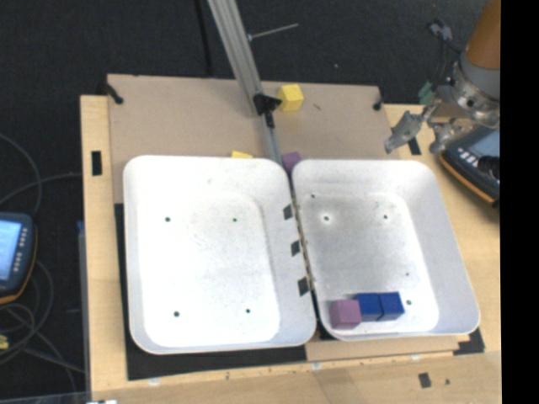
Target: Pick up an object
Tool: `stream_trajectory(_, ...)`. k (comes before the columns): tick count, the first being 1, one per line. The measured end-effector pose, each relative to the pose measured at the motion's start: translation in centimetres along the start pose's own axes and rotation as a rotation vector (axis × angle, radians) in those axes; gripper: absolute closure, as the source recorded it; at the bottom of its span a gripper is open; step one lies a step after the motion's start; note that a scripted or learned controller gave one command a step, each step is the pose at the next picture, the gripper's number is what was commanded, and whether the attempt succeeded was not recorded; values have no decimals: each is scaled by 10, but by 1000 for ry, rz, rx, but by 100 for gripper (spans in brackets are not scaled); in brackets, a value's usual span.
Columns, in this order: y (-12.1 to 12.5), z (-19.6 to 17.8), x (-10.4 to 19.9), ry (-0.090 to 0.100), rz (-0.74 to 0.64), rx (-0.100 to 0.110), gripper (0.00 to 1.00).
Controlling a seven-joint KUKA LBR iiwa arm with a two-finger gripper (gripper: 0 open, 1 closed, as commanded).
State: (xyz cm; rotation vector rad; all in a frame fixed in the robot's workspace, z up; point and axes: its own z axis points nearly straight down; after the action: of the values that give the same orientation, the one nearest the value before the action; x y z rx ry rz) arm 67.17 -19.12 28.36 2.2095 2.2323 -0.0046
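No text, label, brand, number or sign could be read anywhere. The lit screen of the handheld device (pixel 14 253) left of the left bin (pixel 143 225) was too small and blurred to make out.

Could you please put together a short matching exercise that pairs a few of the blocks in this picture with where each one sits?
Things:
1. blue block
2. purple block
3. yellow block

Places:
A. on the brown board behind the bins
B. near front edge of the right bin, farther right of the pair there
C. near front edge of the right bin, closest to the divider

Pairs: 1-B, 2-C, 3-A
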Motion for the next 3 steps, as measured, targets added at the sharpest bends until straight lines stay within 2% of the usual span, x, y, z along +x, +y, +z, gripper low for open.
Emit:
stream_trajectory(1,-40,104,64,5,5,6,0)
stream_trajectory(2,-80,187,72,2,11,2,0)
stream_trajectory(3,-83,127,101,3,5,-7,0)
